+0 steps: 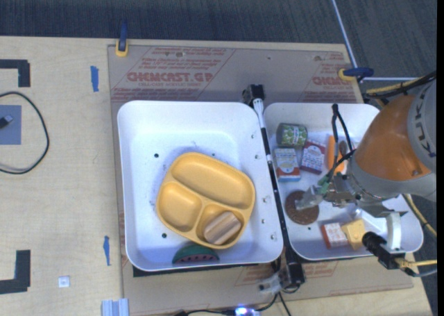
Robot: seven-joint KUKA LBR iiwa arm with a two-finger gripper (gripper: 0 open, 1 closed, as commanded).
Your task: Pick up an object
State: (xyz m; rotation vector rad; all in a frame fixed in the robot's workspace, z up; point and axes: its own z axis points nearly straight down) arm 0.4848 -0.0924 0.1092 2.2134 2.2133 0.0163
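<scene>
While the single overhead camera is looking down at a slant on two shallow white bins, the grey arm with its orange band [388, 144] is reaching in from the right and hanging over the right-hand white bin [409, 238]. Its two-finger gripper [320, 193] is sitting low, just above a flat brown round disc [302, 209], with something thin and pale lying at its tip; whether it is gripping anything, or is spread or closed, cannot be told. Around it are lying a small green tin [292, 134], a pale blue-and-white packet [286, 163], a red packet [313, 158], an orange-red carton [334, 234] and a yellow block [354, 232]. These look like light, stiff toy groceries; the disc is probably thin and hard to pinch except across its edge. Over in the left-hand white bin [139, 169], a yellow three-compartment plastic plate [208, 183] is carrying a tan bread roll [222, 226], beside a watermelon slice [195, 255]. Red lettering on the cardboard underlay [180, 71] is reading roughly "CHEMCAST".
</scene>
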